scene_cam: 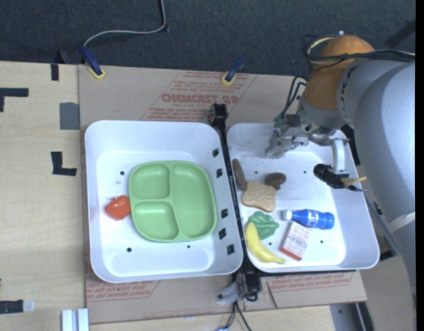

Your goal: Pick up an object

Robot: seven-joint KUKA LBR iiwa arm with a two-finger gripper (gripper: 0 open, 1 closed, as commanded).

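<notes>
Over the right bin [349,250], near its far wall, my hand [279,147] hangs low above bare white floor; whether its fingers are wide or narrow I cannot tell. Nothing sits between them. Candidates lie closer to me: a brown lump [275,180], toast [259,197], a blue bottle [311,218], a banana [260,245] and a red packet [296,241]. I judge the lump nearest and well apart from its neighbours, so I'd centre over it before descending, squarely across its short side.
</notes>
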